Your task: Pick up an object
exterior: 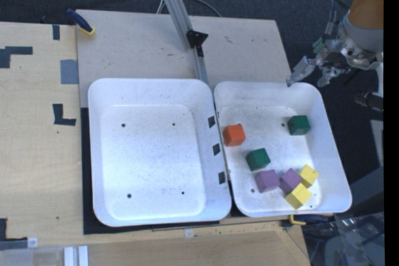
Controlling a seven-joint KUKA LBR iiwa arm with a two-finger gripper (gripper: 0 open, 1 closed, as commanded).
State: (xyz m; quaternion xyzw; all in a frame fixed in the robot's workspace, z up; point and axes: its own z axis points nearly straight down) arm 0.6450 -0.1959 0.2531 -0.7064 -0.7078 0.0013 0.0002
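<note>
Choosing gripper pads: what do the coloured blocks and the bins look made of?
The orange block and its neighbours look like matte foam or painted wood: flat colour, no glare, slightly soft edges. The right bin looks like thin moulded plastic, with rounded rim and speckled scuffs.

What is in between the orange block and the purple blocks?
A green block sits between the orange block and the purple blocks, in the right bin. The camera view from above shows it.
</note>
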